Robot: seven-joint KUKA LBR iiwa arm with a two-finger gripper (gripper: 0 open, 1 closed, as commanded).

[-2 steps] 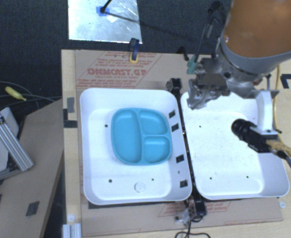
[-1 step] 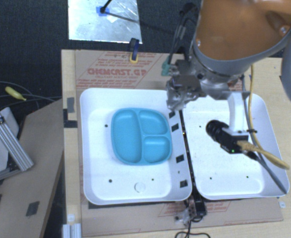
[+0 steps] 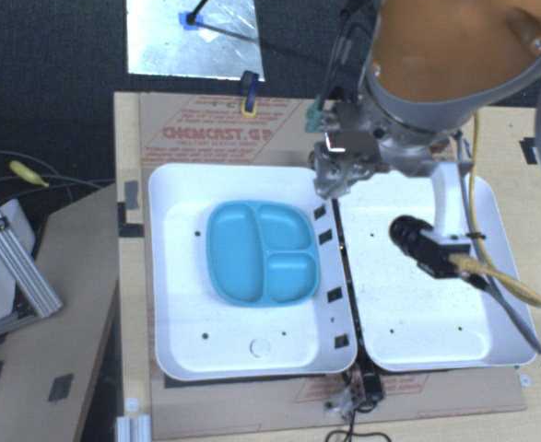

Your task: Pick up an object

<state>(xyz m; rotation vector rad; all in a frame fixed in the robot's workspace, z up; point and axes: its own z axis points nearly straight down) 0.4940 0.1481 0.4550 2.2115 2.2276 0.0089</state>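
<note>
Claw is hanging at the far end of the seam between the two bins, with the grey arm reaching in above it from the far right. How wide the claw is standing I cannot tell from this angle, nor whether it is touching the bin rims beneath it. Over on the left, the blue plate, split into three compartments, is lying flat in the middle of the left bin. Its far right corner is sitting near the claw but apart from it. The right bin is lying just beside, and both are resting on a printed cardboard sheet.
</note>
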